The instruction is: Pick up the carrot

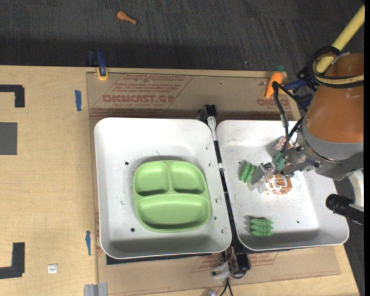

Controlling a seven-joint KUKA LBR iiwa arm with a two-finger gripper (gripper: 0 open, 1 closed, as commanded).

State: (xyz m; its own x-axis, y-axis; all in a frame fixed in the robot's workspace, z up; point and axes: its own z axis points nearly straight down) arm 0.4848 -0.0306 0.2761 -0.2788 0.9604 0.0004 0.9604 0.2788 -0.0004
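Note:
The carrot [280,185] appears as a small orange and white piece on the floor of the right bin [324,231], near its middle. My gripper [276,167] hangs low over the bin, just above and slightly left of the carrot, partly covering its upper edge. The view does not show whether the gripper touches the carrot. The grey arm with its orange band [338,98] comes in from the upper right.
Two green toy vegetables lie in the right bin, one [247,172] left of the gripper and one [259,226] near the front wall. The left bin [110,173] holds a green divided plate [170,195]. A small orange object [126,17] lies on the dark floor beyond the bench.

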